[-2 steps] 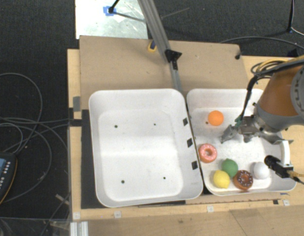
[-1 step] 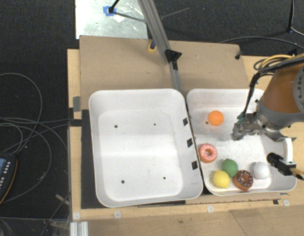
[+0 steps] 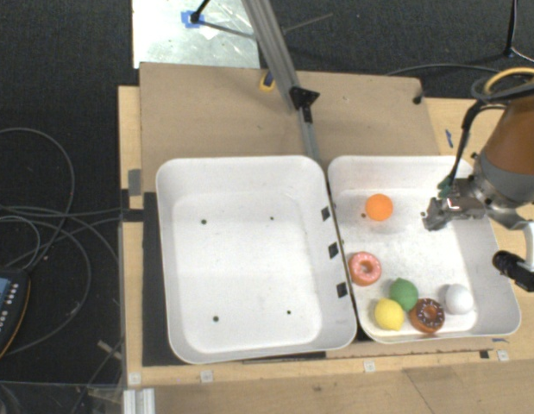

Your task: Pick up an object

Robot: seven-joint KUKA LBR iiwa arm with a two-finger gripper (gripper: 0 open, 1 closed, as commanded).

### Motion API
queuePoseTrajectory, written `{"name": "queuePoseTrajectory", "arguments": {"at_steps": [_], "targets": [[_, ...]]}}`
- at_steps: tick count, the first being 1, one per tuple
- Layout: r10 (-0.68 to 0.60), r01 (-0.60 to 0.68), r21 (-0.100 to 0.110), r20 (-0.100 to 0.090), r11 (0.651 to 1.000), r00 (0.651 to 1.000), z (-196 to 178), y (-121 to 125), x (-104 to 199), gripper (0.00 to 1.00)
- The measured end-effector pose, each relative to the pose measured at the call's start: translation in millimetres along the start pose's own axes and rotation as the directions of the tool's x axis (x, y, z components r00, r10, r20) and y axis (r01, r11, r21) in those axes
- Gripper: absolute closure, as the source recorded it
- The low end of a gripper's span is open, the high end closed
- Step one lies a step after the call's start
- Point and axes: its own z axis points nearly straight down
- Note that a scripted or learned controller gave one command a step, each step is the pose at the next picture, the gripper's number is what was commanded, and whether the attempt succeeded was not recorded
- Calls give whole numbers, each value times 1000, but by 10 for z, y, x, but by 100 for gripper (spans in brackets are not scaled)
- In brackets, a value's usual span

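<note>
On the far left of the table (image 3: 133,231) lies my left bin (image 3: 241,179), bare white with only a few dark dots on its floor, so nothing there calls for me. Across the divider, the right bin (image 3: 405,172) holds everything worth picking: a pink donut (image 3: 365,268) close to the divider, an orange ball (image 3: 379,207) alone farther back, then a tight cluster along the near wall with a yellow lemon-like fruit (image 3: 389,314), a green ball (image 3: 404,292) touching it, a chocolate donut (image 3: 427,316) and a white ball (image 3: 458,299). My gripper (image 3: 439,214) hangs over the bin just to the right of the orange ball, apart from it, and from this slanted view I cannot tell how wide it stands; nothing shows in it. I judge the orange ball the best target: it is the nearest piece and sits by itself, with free floor all round, whereas the cluster would crowd my approach. To do this well I should shift left until I am centred over the ball, come down straight, straddle its widest part, and close gently, since a round thing will roll away from an off-centre squeeze.
</note>
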Motion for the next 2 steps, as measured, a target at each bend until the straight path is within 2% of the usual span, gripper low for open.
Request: {"name": "queuePoseTrajectory", "arguments": {"at_steps": [1,2], "targets": [[-1,1,4,-1,1000,1000,-210,15,-5,100],[-6,6,6,-4,1000,1000,-146,31,505,100]]}}
